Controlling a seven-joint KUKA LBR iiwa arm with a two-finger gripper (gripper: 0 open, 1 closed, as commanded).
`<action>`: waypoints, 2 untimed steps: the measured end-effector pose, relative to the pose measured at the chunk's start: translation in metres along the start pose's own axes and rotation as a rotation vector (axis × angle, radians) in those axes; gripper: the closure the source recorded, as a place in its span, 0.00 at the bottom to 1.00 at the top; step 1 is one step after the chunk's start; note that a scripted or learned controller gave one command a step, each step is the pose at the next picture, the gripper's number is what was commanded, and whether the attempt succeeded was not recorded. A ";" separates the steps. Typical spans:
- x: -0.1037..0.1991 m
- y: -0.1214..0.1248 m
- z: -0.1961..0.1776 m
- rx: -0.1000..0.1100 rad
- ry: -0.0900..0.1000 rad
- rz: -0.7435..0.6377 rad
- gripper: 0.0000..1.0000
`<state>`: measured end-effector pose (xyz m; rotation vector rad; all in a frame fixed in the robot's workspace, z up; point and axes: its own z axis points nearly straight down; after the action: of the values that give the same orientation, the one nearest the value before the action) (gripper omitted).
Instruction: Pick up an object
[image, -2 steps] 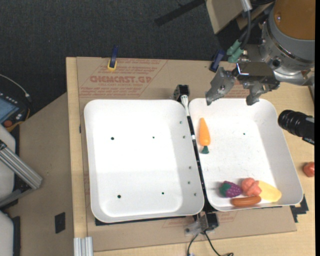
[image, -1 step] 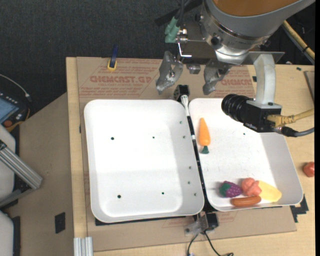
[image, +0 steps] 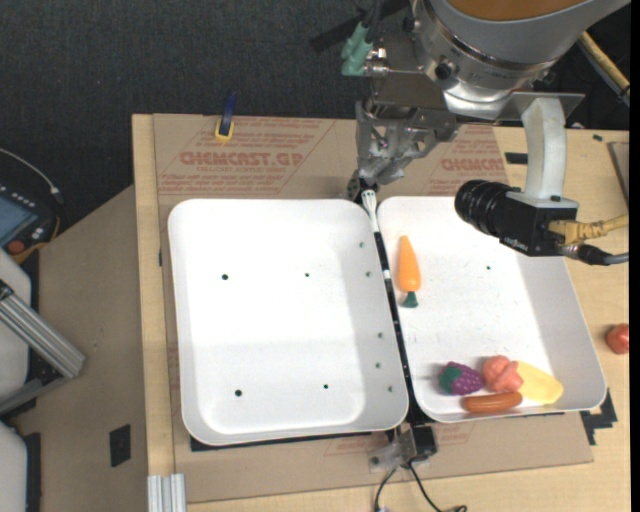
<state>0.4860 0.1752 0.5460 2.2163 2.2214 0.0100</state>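
Two white bins sit side by side on a brown cardboard sheet (image: 290, 150) with red letters on it. The left bin (image: 200, 330) has little dark dots on its floor. The right bin (image: 575, 330) touches it along the middle. A small yellow and blue clip (image: 225, 122) sits at the cardboard's far edge. A black cable (image: 405, 490) hangs at the near edge.

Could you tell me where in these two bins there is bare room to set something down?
The left bin is bare from wall to wall. In the right bin, the middle is free, between the toy carrot and the far right wall. Its near edge is crowded: grapes, sausage and two more toy foods huddle there. The gripper hangs over the bins' back edge.
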 end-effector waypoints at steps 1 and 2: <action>0.000 0.000 0.001 0.001 -0.001 0.000 0.00; 0.001 0.001 -0.010 -0.003 0.001 -0.001 1.00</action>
<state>0.4865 0.1758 0.5563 2.2140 2.2215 0.0139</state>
